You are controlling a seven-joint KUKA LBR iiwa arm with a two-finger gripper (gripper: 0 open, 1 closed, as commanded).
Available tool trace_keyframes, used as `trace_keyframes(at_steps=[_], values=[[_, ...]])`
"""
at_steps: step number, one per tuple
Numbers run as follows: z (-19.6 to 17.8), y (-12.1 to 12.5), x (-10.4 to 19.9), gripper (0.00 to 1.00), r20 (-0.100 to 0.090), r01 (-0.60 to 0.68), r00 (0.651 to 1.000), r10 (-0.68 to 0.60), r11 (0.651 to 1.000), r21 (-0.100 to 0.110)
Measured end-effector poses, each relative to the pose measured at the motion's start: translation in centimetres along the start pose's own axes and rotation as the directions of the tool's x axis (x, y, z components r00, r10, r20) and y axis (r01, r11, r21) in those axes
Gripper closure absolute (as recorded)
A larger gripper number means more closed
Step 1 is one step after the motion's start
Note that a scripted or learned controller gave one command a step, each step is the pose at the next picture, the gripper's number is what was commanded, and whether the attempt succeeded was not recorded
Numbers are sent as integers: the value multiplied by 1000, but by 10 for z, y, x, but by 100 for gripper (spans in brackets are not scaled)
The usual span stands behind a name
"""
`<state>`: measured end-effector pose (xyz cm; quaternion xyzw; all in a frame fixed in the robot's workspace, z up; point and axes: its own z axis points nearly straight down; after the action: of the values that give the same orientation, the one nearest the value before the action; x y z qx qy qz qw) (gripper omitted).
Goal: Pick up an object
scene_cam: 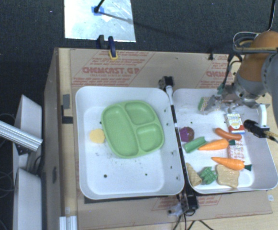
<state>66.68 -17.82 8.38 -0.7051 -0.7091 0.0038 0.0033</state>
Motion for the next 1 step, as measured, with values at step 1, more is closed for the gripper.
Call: trace_keyframes(at_steps=[1], values=[[0, 0, -1, 0, -1, 0, 1000, 0, 1000, 0]])
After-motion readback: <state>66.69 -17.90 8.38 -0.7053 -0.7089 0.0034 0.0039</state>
